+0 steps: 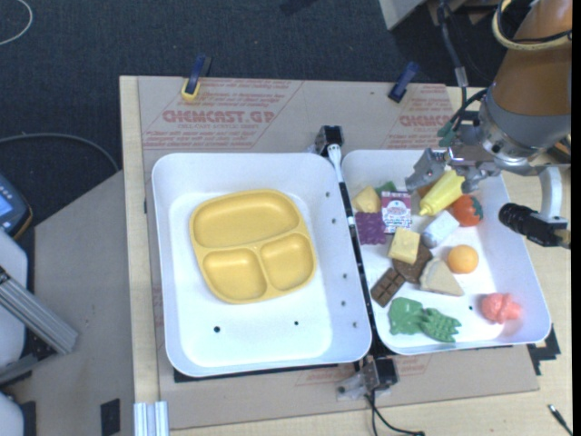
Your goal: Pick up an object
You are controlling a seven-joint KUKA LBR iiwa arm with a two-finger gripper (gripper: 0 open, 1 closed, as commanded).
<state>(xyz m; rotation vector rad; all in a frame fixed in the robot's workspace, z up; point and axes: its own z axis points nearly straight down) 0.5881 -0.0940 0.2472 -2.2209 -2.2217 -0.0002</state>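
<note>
My gripper hangs over the far part of the right bin, directly above a yellow banana-like toy and touching or nearly touching its upper end. Several other toy foods lie in that bin. Among them are a red tomato, an orange, a pink-and-white carton, a yellow cube, a brown chocolate bar, a beige wedge, a green toy and a pink piece.
The left bin holds a yellow divided plate. A black divider runs between the bins. Blue clamps sit on the board's far edge. The arm's grey body rises over the right bin's far right corner.
</note>
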